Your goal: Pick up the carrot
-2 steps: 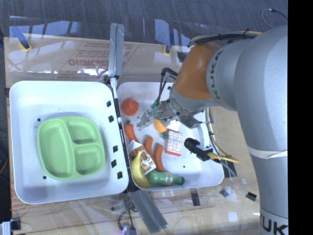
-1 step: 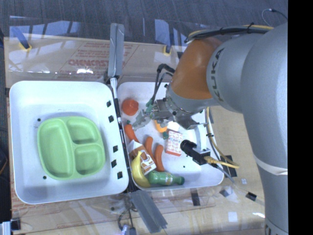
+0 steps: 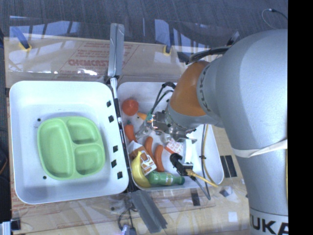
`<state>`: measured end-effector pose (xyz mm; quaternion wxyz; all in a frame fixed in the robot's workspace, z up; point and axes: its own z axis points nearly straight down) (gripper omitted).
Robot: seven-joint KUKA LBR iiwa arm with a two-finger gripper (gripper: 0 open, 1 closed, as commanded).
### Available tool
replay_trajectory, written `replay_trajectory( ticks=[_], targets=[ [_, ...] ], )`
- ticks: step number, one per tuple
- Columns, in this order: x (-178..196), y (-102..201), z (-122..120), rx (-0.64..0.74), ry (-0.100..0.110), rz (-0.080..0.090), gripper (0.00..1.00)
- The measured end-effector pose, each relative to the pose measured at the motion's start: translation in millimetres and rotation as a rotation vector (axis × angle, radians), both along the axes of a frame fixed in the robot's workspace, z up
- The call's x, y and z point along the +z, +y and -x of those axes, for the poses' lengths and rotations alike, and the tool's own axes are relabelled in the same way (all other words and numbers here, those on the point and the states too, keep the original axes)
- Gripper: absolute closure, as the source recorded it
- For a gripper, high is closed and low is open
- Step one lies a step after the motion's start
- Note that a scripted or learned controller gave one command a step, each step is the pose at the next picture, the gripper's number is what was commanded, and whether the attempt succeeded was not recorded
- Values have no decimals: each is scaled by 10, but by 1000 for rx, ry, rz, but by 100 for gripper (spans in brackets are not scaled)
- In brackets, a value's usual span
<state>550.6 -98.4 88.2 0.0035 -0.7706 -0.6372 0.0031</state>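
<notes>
The carrot [image 3: 129, 131], a short orange piece, lies near the left wall of the right bin [image 3: 215, 173], just below a round red tomato [image 3: 129, 106]. My gripper [image 3: 150, 122] hangs low inside the right bin, just right of the carrot and above the pile of food. The arm's wrist covers the bin's middle and right part. I see nothing lifted clear of the bin floor.
Two more orange sticks [image 3: 149, 144] [image 3: 159, 158], a yellow banana [image 3: 139, 171] and a green bottle-like item [image 3: 165, 179] crowd the right bin's front. A green divided plate [image 3: 72, 146] sits in the left bin [image 3: 29, 102].
</notes>
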Motion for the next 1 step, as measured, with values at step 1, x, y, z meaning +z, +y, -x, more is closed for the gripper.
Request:
replay_trajectory(
  ticks=[1],
  targets=[
    [70,-4,8,5,7,-1,100]
  ],
)
